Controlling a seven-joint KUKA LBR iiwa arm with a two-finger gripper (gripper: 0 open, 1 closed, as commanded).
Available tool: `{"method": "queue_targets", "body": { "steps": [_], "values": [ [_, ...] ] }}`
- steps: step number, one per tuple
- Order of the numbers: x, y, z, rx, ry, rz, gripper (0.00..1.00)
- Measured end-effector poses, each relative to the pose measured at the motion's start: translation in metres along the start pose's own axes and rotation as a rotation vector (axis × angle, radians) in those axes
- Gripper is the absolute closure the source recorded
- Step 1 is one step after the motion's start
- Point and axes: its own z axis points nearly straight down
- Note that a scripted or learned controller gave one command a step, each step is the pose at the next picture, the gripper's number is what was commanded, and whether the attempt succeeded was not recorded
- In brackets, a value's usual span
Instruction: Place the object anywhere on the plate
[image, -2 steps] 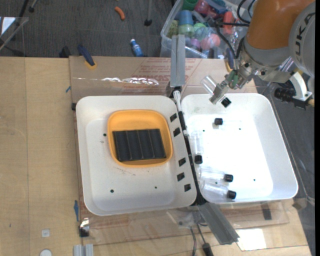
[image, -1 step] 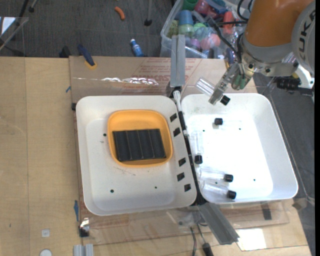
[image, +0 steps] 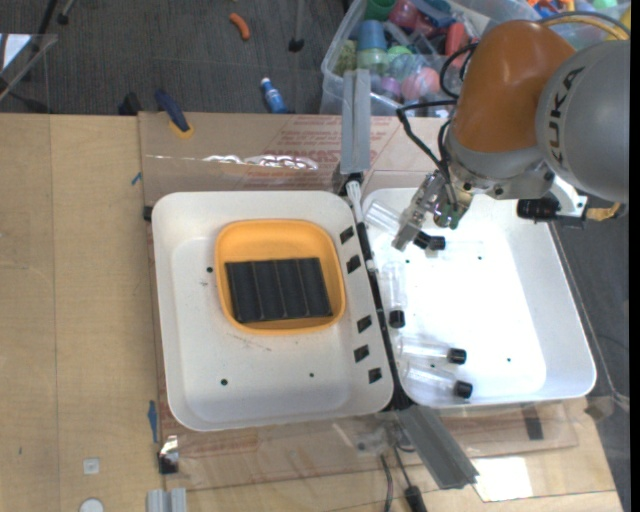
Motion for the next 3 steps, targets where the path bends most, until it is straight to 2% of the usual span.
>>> {"method": "queue_targets", "body": {
  "steps": [1,2,3],
  "values": [
    [0.012,0.017,-0.001,0.000,0.000,-0.192,1.00],
    [0.012,0.017,-0.001,0.000,0.000,-0.192,0.00],
    [-0.009,-0.016,-0.055,-0.002,-0.007,-0.306,0.00]
  ]
}}
